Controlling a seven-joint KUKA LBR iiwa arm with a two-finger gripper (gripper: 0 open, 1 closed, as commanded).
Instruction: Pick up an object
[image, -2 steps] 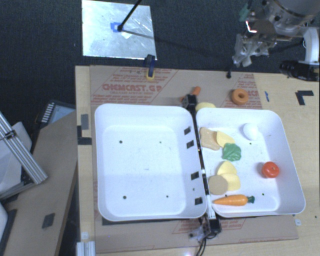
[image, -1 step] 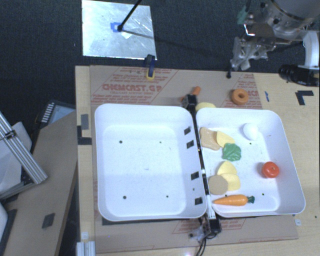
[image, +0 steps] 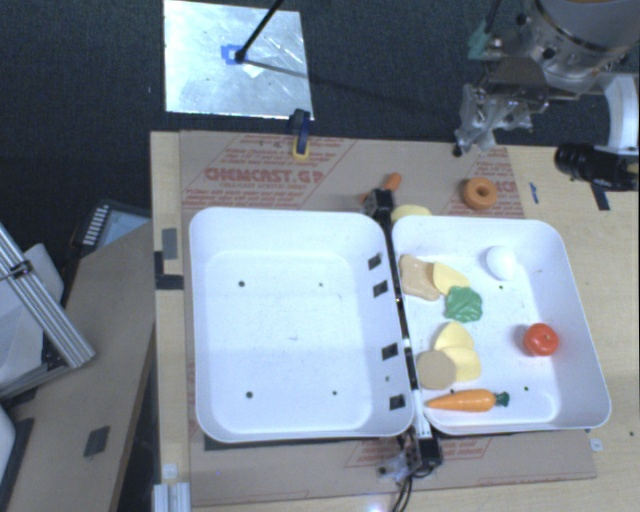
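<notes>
The pickable things lie in the right bin (image: 575, 345): a white egg (image: 501, 262) near its far right corner, a red tomato (image: 540, 339) at the right wall, a green leafy piece (image: 463, 303) in the middle, a tan bread-like slice (image: 420, 277) and yellow slices (image: 450, 277) just beside it toward the divider, another yellow piece (image: 457, 338) touching a tan round disc (image: 436, 369), and an orange carrot (image: 462, 401) along the near wall, its long axis running left to right with the green stem pointing right. Outside the bin, on the cardboard sheet (image: 260, 170) that covers the bench (image: 95, 330), a small brown doughnut (image: 480, 193) sits just beyond the far rim, with a pale yellow piece (image: 410, 212) at the rim and a small orange bit (image: 393, 181) near the hinge. The left bin (image: 205, 330) carries none of these. The tool (image: 480, 128) hangs above the far edge of the sheet, beyond the right bin, roughly over the doughnut; whether it is released or clenched cannot be told, and nothing shows in its grasp. So every thing in the bin lies toward the camera from the tool, the egg and the bread slice nearest, the carrot farthest. In my judgement the coming move turns on this: the arm must travel toward the near side and descend, and for the carrot the grasp would best close across its left-right axis.
</notes>
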